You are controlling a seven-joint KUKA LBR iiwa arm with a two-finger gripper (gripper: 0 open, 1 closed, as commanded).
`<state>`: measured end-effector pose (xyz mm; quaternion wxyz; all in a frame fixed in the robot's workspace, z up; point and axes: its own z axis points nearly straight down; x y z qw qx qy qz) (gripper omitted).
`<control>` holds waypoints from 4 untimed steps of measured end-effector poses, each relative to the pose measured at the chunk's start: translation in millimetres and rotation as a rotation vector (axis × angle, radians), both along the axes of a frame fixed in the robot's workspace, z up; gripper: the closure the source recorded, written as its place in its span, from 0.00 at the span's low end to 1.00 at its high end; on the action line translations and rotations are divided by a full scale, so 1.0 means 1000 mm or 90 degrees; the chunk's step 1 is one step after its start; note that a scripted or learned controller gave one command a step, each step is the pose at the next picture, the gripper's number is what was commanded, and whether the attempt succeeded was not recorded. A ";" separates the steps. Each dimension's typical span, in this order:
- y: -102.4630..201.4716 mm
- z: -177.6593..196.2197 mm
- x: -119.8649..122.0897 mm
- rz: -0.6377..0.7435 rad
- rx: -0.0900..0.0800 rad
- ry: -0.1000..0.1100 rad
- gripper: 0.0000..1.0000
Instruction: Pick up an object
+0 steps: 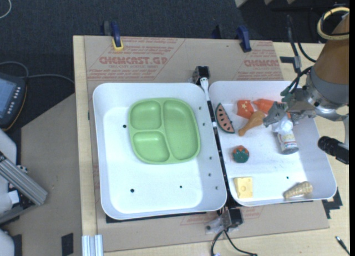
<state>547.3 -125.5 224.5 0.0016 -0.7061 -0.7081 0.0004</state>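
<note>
worktop [83,138] w/ cardboard sheet on top, two shallow white bins side by side. left bin [111,188] holds a green divided plate [165,130], three compartments, sitting toward the bin's upper middle

right bin [316,166] holds the loose items: watermelon slice toy [223,118] at upper left near the divider; orange star block [245,108] just right of it; drumstick toy [252,123] lying at a slant, touching or nearly touching the star block; red-orange piece [265,105] beside the block, partly under the arm; small green/red round fruit toy [240,154] mid-left; yellow cheese block [243,186] low left; waffle cone toy [298,191] low right by the rim; small grey can/bottle [287,140] lying mid-bin

arm comes in from right, grey w/ orange band, wrist over the bin's upper right. tool [279,117] sits low in the bin, just above the can's top end & right of the drumstick. can't tell if the tool is spread or pressed together, too dark & cluttered there; can't tell if it touches the can. nothing visibly pinched

blue clamps [115,31] at the worktop's far edge, dark carpet floor around, a small screen device [10,100] off to the left
</note>
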 end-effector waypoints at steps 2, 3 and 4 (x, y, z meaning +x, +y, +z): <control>0.104 0.015 -0.031 0.002 0.001 0.000 1.00; 0.152 0.006 -0.050 0.002 0.001 0.001 1.00; 0.155 0.010 -0.042 -0.001 -0.001 -0.003 1.00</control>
